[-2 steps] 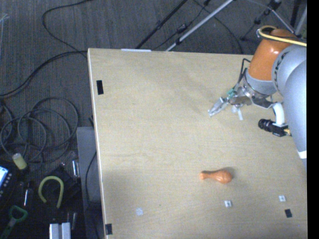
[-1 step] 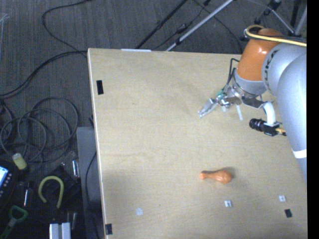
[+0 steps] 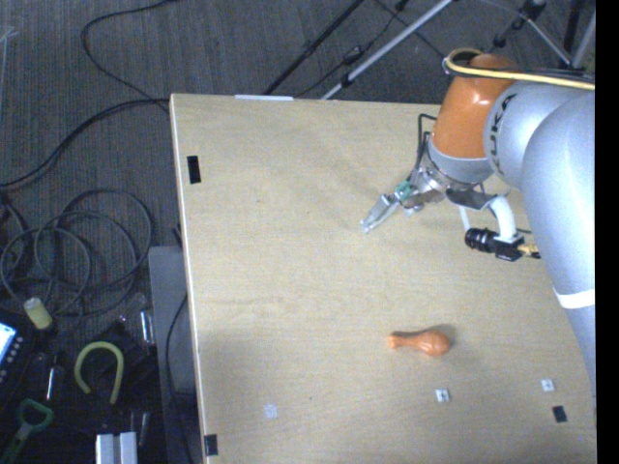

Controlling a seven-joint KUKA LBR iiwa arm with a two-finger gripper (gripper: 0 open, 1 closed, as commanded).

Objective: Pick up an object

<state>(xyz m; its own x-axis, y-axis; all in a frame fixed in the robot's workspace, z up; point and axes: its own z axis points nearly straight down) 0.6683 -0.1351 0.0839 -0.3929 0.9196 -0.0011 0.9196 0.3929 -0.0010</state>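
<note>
Camera view: I see the gripper above the tan bench board, whether its jaws are wide or narrow I cannot tell; the orange pear-shaped toy lies well apart, nearer me.

A pale wooden bench stands on dark grey carpet. Black cables lie at the left; metal tripod legs stand far behind.

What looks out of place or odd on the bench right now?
Little stands out. The small orange pear-shaped object lies on its side on the tan wooden board, intact, nothing spilled. The claw hangs well away from it, up the board, with nothing visible in it.
</note>
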